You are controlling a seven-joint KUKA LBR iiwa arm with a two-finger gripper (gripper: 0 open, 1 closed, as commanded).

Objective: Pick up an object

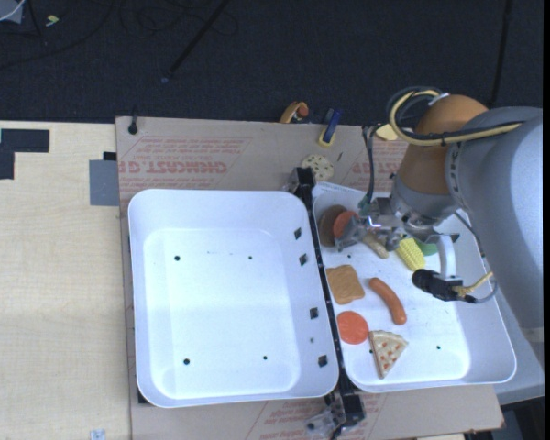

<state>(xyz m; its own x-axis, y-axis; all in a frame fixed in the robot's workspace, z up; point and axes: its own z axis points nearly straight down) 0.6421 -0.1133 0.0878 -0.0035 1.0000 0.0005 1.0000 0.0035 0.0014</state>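
Hand (371, 232) low in right bin (495, 360), grip state unclear, beside corn (410, 252), toast (345, 283), sausage (388, 300), pizza slice (387, 350), left bin (147, 246) alongside

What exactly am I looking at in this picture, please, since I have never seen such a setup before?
This is a single camera fixed above a workbench, looking down at a slant. The big grey shape with the orange band is a robot arm reaching in from the right. Its tool is low inside the right bin, among toy foods; whether it grips anything cannot be told. In that bin lie a toast slice, a sausage, a red disc, a pizza slice and a corn cob. The left bin sits alongside it, both on a cardboard sheet.
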